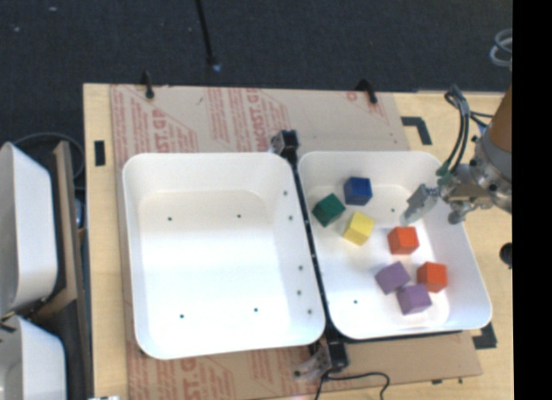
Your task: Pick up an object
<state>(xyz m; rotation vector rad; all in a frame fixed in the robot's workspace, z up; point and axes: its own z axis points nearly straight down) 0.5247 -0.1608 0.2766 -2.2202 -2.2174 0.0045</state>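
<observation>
Step in hand: approach, judged from the layout; nothing is grasped.

Landmark: right bin.
1. Near corner: 2 purple cubes.
2. Centre: orange cube, the likely target, sits square with no long axis.
3. Far side: gripper hovers; finger state cannot be determined.

Next: descend over the cube.

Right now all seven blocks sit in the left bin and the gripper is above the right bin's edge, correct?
Not quite. The camera view shows the seven blocks, such as the blue block, in the right bin, not the left bin. The gripper is above the right bin.
</observation>
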